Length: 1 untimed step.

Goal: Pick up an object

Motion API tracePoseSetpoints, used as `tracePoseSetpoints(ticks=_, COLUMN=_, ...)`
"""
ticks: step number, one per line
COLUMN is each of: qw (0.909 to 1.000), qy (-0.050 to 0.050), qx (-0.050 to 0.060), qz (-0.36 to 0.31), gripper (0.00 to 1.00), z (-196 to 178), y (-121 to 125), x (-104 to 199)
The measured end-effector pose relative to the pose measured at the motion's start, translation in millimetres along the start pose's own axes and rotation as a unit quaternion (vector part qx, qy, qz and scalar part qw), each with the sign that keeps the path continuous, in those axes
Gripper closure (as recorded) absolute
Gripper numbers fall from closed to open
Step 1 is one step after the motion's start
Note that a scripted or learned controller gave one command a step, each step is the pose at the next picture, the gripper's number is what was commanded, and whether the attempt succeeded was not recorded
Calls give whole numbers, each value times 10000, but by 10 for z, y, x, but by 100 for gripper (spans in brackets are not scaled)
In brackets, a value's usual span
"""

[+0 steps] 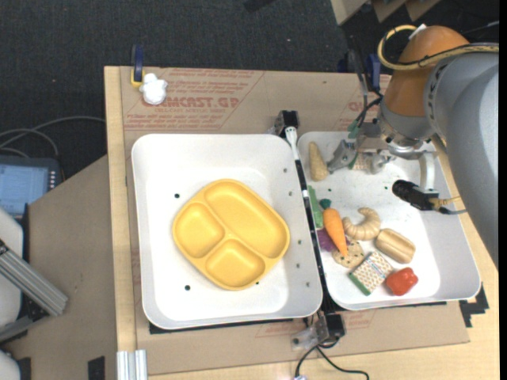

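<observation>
With the tool hung above the right bin, its grip state undeterminable, the corn cob just beside it could be missed by a misaligned descent.

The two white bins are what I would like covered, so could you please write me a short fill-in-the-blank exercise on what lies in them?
1. The yellow plate lies in the ____ bin.
2. The yellow plate has ____ compartments.
3. The carrot lies in the right bin, and its colour is ____.
4. The gripper hangs over the ____ bin.

Missing words: left; three; orange; right
</observation>
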State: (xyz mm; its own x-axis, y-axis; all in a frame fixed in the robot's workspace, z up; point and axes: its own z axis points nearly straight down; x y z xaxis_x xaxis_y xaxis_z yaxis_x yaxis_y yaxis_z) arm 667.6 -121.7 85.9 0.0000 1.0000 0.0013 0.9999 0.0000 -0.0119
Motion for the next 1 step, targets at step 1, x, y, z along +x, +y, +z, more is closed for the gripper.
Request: tracePoseSetpoints(ticks=1, qw=10000, qy=0, qx=-36, qz=22, gripper=0, z=-1, y=-653, x=-554)
